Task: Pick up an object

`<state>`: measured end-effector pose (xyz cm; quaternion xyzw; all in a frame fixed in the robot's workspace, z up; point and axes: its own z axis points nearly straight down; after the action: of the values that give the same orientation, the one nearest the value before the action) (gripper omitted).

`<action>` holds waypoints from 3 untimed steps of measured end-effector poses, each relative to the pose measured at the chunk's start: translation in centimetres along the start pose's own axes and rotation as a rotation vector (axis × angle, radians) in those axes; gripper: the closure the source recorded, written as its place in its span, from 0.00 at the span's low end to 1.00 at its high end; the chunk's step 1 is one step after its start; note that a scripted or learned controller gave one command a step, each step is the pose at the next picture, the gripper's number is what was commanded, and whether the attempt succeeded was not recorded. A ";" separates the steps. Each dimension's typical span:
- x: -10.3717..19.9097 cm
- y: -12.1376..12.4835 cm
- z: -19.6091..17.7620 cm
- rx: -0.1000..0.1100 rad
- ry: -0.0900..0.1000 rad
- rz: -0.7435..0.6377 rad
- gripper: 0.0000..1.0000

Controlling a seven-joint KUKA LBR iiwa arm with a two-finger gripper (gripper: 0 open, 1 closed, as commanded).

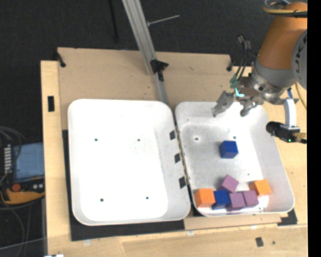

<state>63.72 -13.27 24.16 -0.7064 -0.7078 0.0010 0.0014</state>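
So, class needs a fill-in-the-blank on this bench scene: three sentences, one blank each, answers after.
1. All the cubes lie in the ____ bin.
2. The cube lying alone is ____.
3. The gripper hangs open over the bin's far end, holding ____.

Missing words: right; blue; nothing

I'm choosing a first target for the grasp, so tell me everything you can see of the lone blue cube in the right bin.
The blue cube is a small, solid-looking block with a matte, evenly blue surface. It rests flat on the floor of the right bin, near its middle, turned slightly against the bin's edges. Nothing touches it: the cluster of orange, purple and blue blocks lies apart, toward the near wall, and the gripper hangs above the far end.
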 end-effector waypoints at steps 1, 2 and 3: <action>0.0 0.1 -0.3 -0.004 -0.002 -0.001 0.00; -0.7 -0.4 4.2 0.001 -0.003 0.002 0.00; -0.1 -1.2 9.8 0.001 -0.002 0.004 0.00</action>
<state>62.50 -13.35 14.35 -0.7078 -0.7064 0.0020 0.0010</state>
